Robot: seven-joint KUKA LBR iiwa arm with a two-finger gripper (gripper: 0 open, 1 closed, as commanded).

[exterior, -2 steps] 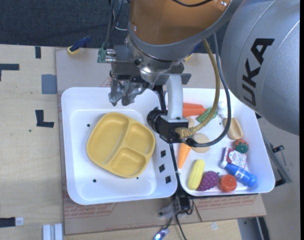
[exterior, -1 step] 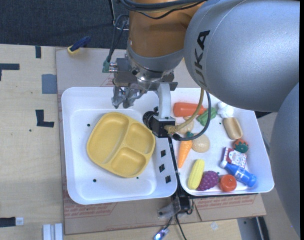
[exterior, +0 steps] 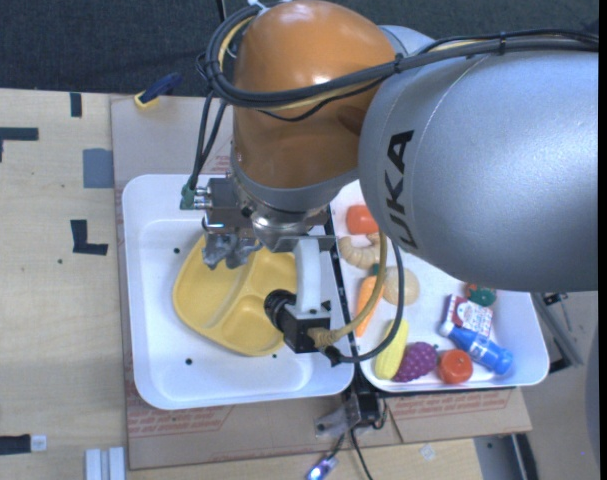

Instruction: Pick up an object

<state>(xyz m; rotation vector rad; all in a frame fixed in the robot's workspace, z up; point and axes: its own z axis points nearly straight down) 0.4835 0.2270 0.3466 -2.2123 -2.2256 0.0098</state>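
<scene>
Two shallow white bins (exterior: 153, 368) sit on the wooden bench, and my gripper (exterior: 228, 253) hangs low over a yellow divided plastic plate (exterior: 223, 303) lying in the left bin.

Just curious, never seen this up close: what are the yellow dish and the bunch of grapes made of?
The yellow dish looks like moulded plastic: smooth, evenly coloured, with a soft sheen and raised dividers. The grapes are probably toy plastic or rubber: uniformly purple and dull, though too small to be sure.
</scene>
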